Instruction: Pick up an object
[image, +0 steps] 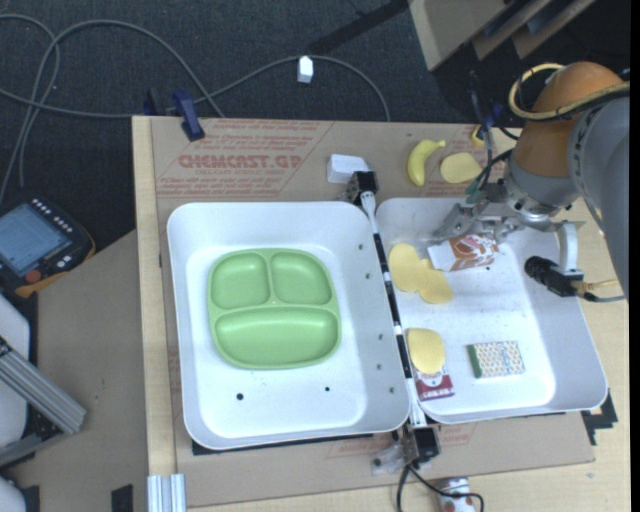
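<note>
In the right bin (560, 330) lie a red and white packet (468, 254), pale yellow flat pieces (416, 274), a yellow piece on a red base (428, 358) and a green patterned block (497, 358). My gripper (480, 226) hangs at the bin's far side, right over the top of the red and white packet, and seems to touch it. The grey arm with its orange band (560, 110) comes in from the upper right.
The left bin (190, 240) holds a green divided plate (273, 307). A toy banana (423, 160) and a yellow disc (460, 167) lie on the board behind the right bin. A black part (548, 274) of the arm hangs over the right bin. Cables cross the dark floor behind.
</note>
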